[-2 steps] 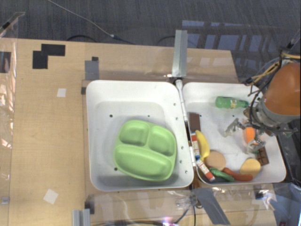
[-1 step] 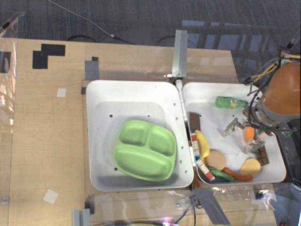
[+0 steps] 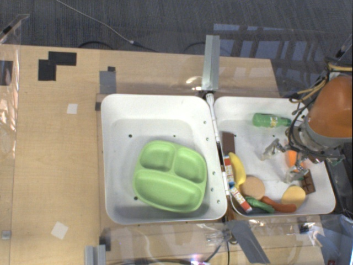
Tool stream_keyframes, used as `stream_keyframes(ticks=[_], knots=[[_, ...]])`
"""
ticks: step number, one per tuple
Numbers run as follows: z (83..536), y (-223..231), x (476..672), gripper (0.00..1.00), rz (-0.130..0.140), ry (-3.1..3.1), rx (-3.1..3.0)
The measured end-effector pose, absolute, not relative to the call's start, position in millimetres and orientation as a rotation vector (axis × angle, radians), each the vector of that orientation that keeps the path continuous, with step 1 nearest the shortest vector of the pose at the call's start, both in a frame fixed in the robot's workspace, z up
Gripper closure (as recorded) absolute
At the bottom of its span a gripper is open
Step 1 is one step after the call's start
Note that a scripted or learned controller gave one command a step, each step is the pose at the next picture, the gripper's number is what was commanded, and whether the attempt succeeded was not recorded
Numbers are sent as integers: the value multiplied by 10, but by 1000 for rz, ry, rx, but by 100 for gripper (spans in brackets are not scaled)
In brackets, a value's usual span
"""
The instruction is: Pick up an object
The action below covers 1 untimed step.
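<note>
Over the right-hand shallow white bin (image 3: 330, 206), near its right wall, the grey arm with its orange band (image 3: 332, 115) reached down, and its claw (image 3: 298, 167) hung low among a crowd of small items. Trouble looked likeliest from that crowding: a small orange piece (image 3: 291, 158), a dark brown block (image 3: 308, 183) and a pale yellow rounded lump (image 3: 294, 194) lay just beside one another under the wrist, so a closing claw could well have nudged one aside, pinched two at once, or caught only an edge and let it slip on the lift. The bin wall close by could also have blocked a finger. Whether the claw was spread or closed could not be told, since the wrist and cables hid its tips, and nothing could be seen held between them. Farther off in the same bin lay a yellow banana (image 3: 238, 169), a green plastic bottle (image 3: 270, 120) and a tan round bun-like piece (image 3: 253, 188); the left bin (image 3: 110, 148) on the counter (image 3: 49, 164) held a green sectioned plastic plate (image 3: 171, 175).
</note>
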State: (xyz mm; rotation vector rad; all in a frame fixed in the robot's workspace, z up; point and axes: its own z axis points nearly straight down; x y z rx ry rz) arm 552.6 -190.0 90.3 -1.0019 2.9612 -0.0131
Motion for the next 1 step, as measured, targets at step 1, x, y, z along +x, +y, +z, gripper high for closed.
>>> stream_keyframes(ticks=[1], knots=[[902,-1937,5469,0,-12,2948,-1038]])
